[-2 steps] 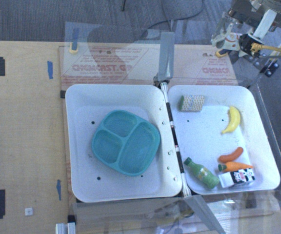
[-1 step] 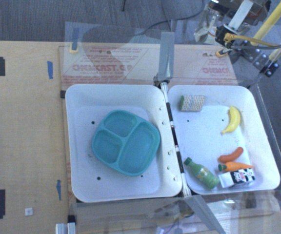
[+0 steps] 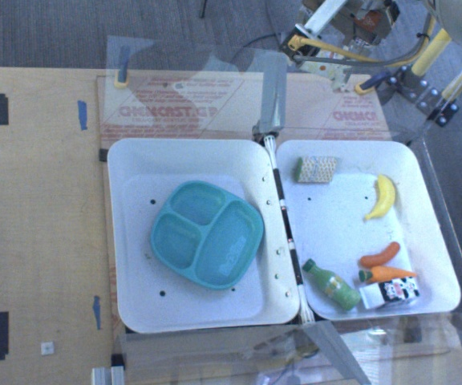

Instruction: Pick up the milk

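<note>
The milk (image 3: 391, 293) is a small white carton with black patches. It lies on its side in the near right corner of the right bin (image 3: 423, 175). An orange carrot (image 3: 389, 274) touches its far side. My gripper (image 3: 365, 16) hangs high beyond the far edge of the right bin, among yellow cables and well away from the milk. Nothing is seen in it.
The right bin also holds a green bottle (image 3: 332, 286) left of the milk, a red sausage (image 3: 379, 255), a banana (image 3: 384, 196) and a yellow-green sponge (image 3: 318, 168). A teal divided plate (image 3: 207, 233) lies in the left bin (image 3: 127, 215).
</note>
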Robot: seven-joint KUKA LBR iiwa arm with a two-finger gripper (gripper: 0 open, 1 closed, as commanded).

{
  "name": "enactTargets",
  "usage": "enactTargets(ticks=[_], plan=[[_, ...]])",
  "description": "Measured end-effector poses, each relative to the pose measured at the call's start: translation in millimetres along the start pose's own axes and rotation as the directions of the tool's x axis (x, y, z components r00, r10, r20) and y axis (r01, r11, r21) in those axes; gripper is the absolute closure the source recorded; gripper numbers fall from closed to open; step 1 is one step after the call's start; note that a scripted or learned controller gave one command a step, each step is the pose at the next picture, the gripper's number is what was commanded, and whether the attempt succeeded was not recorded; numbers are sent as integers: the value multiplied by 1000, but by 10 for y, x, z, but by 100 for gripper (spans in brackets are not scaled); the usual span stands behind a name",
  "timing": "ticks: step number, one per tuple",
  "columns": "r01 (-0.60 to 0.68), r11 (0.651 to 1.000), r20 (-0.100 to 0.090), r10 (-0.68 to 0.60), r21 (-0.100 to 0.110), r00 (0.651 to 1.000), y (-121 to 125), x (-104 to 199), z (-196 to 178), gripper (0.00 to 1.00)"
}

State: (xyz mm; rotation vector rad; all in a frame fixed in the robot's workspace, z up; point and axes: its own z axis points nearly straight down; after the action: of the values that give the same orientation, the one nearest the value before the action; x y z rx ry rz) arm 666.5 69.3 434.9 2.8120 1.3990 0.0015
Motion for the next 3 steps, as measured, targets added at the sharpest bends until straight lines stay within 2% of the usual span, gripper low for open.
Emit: enactTargets(ticks=[1, 2, 3], plan=[[-448, 894, -1, 448, 1, 894, -232, 213, -1, 100], [-576, 817, -1, 576, 2, 817, -783, 763, 0, 100], [-287, 958, 5, 287, 2, 958, -1353, 754, 516, 100]])
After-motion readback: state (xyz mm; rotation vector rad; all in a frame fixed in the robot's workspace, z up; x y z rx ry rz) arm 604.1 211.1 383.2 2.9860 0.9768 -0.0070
